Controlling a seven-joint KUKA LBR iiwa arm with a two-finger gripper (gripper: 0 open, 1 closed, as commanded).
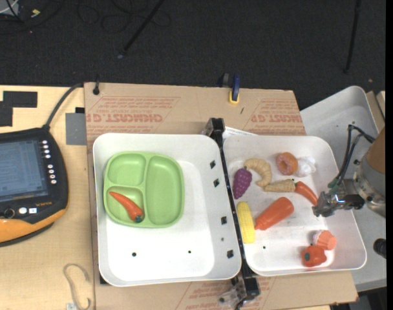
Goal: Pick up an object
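The pincer (326, 206), its state unreadable, hovers beside the small red plastic chilli (306, 192), likely light, stiff, slippery; best gripped mid-body.

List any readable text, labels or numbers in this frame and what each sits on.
Red print on the cardboard sheet under the bins, seen upside down, two repeats behind the bins: looks like "CHEMCRAFT", too blurred to confirm.
More red print on the cardboard's front edge: unreadable.
Teach pendant screen: lines of text, too small to read.
Bins, green divided plate, toy food: no text visible.
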